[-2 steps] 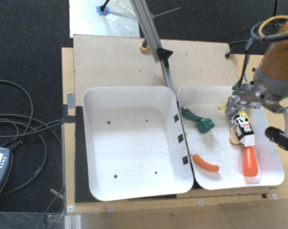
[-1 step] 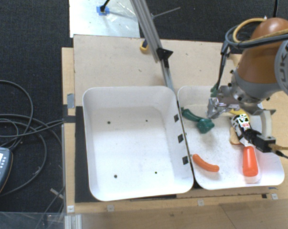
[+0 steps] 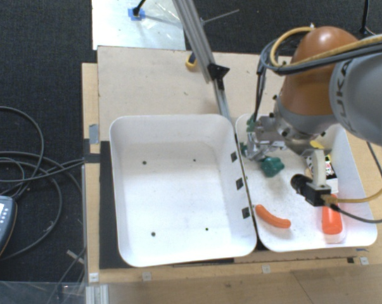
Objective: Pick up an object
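Here, step: reaching down for a pick | gripper low in the right bin; grip state: cannot tell | green toy just below-right of it, apparently not held | next: centre over toy, close, lift.

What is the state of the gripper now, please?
Gripper: low in the right bin, just above the green object; open or closed cannot be told.
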You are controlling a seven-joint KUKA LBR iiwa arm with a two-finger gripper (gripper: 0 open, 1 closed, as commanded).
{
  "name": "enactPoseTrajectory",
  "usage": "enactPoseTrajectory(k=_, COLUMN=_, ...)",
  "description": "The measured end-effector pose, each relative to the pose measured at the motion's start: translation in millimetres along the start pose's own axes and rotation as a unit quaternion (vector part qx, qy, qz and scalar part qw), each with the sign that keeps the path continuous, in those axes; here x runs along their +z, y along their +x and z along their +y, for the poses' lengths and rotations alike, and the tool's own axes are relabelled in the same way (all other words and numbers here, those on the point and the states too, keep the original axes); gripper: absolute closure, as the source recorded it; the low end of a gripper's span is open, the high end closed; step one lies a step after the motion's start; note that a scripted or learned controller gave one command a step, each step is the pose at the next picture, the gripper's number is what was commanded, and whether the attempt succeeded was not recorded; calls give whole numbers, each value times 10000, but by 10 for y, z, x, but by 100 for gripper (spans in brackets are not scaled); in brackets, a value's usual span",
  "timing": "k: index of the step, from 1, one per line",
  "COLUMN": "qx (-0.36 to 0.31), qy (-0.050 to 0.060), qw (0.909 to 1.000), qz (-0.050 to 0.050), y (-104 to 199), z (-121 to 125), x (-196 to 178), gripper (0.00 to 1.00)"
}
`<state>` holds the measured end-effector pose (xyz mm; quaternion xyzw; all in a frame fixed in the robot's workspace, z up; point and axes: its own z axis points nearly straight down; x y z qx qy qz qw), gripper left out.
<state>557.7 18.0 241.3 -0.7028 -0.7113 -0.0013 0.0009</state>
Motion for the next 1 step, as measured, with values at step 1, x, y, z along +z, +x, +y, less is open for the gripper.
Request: enactPoseTrajectory(k=1, qx=3, qy=-7, qw=10000, qz=-3, y=510, z=-34, x=-76, gripper=100)
